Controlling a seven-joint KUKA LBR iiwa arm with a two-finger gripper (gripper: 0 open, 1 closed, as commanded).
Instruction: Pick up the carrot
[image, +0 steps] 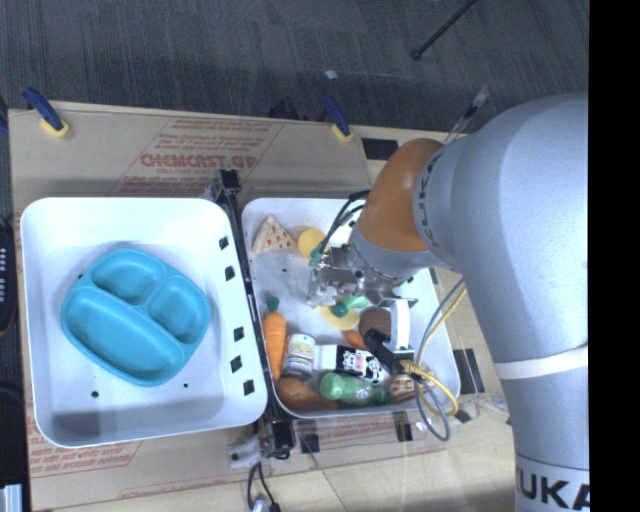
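Note:
The carrot (275, 342) is orange with a small green top. It lies lengthwise against the left wall of the right bin (262, 214), its green end pointing to the back. My gripper (333, 288) hangs low over the middle of that bin, to the right of the carrot and a little behind it, apart from it. The grey arm and its orange band (398, 196) cover the bin's right side. A green and yellow piece (349, 306) lies right under the gripper.
Around the carrot are a small can (300, 354), a green bottle (352, 388), a brown bread roll (297, 396) and a black-and-white carton (362, 364). A sandwich wedge (270, 237) and a lemon (312, 241) lie at the back. The left bin holds a blue divided plate (135, 315).

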